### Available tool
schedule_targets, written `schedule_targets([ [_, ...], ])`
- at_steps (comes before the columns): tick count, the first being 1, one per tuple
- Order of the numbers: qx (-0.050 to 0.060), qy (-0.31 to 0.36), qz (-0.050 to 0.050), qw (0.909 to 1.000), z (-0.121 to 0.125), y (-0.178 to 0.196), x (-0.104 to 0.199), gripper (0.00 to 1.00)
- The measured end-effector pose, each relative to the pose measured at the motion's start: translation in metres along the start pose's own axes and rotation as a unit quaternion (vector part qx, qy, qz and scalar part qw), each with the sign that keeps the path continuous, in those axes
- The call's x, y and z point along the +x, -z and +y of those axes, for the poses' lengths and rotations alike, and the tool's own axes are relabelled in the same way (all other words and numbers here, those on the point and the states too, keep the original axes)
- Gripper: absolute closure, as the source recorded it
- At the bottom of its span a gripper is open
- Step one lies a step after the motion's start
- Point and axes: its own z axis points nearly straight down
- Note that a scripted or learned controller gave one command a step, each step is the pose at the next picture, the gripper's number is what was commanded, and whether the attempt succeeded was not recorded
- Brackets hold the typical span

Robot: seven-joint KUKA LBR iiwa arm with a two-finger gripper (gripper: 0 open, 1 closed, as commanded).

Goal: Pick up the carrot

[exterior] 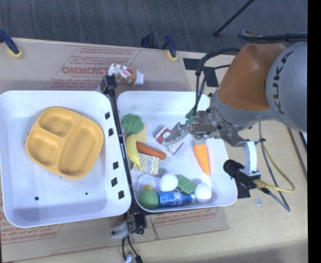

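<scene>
White plastic right bin (149, 100) is crowded: green broccoli toy (131, 123), yellow banana (133, 147), red sausage (151, 150), small red-white packet (163, 135), two white eggs (168, 182), blue bottle (174, 198), green lime (147, 197). Orange tapered carrot (203, 158) lies w/ clear space around it near bin's right wall, just below end effector (196, 129); can't tell if that's released or clenched. Left bin (17, 207) holds yellow divided plate (65, 142). Bins sit on cardboard over tan surface (270, 223); grey carpet beyond.

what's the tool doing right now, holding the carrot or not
Tool: cannot be told; it sits just above the carrot in the right bin, and the carrot lies on the bin floor.
</scene>
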Motion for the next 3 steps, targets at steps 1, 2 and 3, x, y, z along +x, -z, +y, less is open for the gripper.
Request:
schedule_targets([
  [1, -0.005, 0.073, -0.002, 0.9974, 0.055, -0.151, -0.099, 0.0],
  [2, -0.003, 0.075, -0.001, 0.9972, 0.055, -0.14, -0.098, 1.0],
  [3, -0.001, -0.19, 0.0, 0.9818, 0.006, -0.037, -0.085, 1.0],
])
